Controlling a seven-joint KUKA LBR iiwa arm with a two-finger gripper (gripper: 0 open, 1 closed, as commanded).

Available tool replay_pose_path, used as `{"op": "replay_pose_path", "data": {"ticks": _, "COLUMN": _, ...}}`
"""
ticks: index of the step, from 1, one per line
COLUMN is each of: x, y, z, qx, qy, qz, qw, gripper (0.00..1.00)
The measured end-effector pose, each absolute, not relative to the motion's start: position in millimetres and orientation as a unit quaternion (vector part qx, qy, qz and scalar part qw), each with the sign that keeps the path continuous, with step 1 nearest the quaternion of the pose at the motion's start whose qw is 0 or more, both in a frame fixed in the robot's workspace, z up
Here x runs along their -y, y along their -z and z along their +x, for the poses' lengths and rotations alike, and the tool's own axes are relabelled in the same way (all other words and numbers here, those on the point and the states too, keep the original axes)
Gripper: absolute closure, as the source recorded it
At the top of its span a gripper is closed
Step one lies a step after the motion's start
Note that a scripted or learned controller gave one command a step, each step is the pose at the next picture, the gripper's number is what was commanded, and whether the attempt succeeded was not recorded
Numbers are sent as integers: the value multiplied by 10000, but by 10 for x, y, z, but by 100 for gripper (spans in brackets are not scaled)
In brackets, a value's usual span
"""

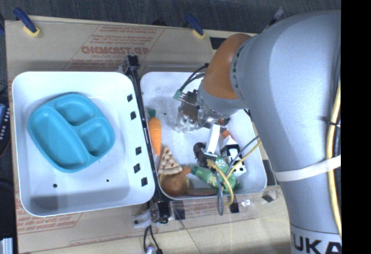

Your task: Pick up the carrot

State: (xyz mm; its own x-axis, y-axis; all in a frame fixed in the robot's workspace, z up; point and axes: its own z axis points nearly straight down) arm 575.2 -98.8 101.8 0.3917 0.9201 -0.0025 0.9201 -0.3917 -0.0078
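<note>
The carrot (155,134) is orange with a small green top and lies lengthwise against the left wall of the right bin (165,86). My gripper (185,120) hangs over the middle of that bin, a short way to the right of the carrot and apart from it. Nothing shows between the gripper and the carrot. The grey arm with its orange band covers the right side of the bin.
A pizza slice (168,160) lies just below the carrot, with a brown rounded item (174,182) and a green bottle (210,176) at the bin's front. The left bin (35,195) holds a blue divided plate (69,130).
</note>
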Motion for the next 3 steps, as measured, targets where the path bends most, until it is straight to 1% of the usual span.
{"op": "replay_pose_path", "data": {"ticks": 1, "x": 47, "y": -1944, "z": 5102, "qx": 5660, "qy": 4, "qz": -8244, "qw": 36, "gripper": 100}}
{"op": "replay_pose_path", "data": {"ticks": 2, "x": -212, "y": -2461, "z": 4761, "qx": 5320, "qy": -23, "qz": -8467, "qw": 33, "gripper": 100}}
{"op": "replay_pose_path", "data": {"ticks": 3, "x": -216, "y": -1894, "z": 4745, "qx": 3482, "qy": -61, "qz": -9374, "qw": 50, "gripper": 100}}
